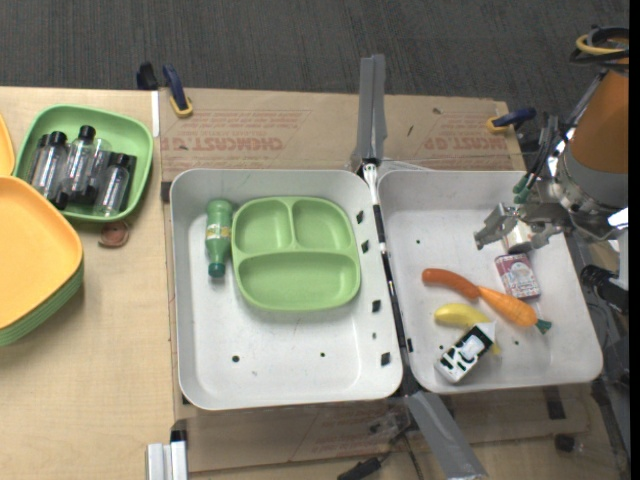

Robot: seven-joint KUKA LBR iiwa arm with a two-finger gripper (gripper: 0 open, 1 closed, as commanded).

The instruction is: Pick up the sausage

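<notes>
The sausage [450, 281], a curved orange-red piece, lies in the middle of the right bin [430, 208]. Its right end meets an orange carrot [512, 308]. My gripper [517, 230] hangs over the bin's right part, up and to the right of the sausage and just above a small pink box [517, 275]. It is apart from the sausage, and nothing shows held in it.
A yellow banana [458, 315] and a white-and-black object [466, 352] lie below the sausage. The left bin [200, 348] holds a green divided plate [296, 252] and a green bottle [218, 236]. Off the bins at left stand a green tray of bottles [84, 161] and stacked orange plates [35, 263].
</notes>
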